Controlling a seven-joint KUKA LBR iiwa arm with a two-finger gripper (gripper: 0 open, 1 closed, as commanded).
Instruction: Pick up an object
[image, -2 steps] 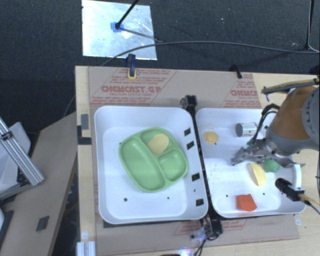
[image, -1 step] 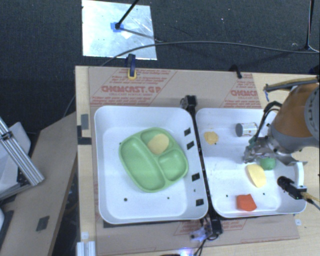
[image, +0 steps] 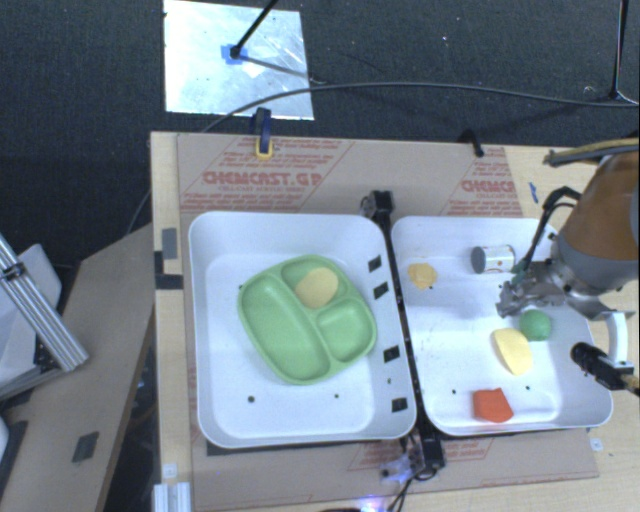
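**Gripper low in the right bin, close above a green ball**

The arm comes in from the right and its gripper (image: 520, 298) sits low in the right bin (image: 440, 400), near the bin's far right part. The metal finger assembly is small and blurred against the white floor, so whether the jaws stand open or closed cannot be told, and nothing can be seen held between them.

Just beside the jaws, on their near-right side, lies a green ball (image: 537, 325), seemingly touching or nearly touching the finger tips. Nearer the camera from the jaws, just past the ball, lies a pale yellow oval piece (image: 512, 351), tilted. Further toward the near edge from there sits an orange-red block (image: 492, 405). On the far side of the jaws, slightly to their left, a small grey cylinder (image: 491, 259) lies on its side. Well to the left of the jaws, by the bin's left wall, rests a small yellow-orange flat piece (image: 422, 274).

Far to the left of the jaws, the left bin (image: 230, 420) holds a green compartment plate (image: 290, 335), with a yellow rounded item (image: 317, 287) in its far compartment.
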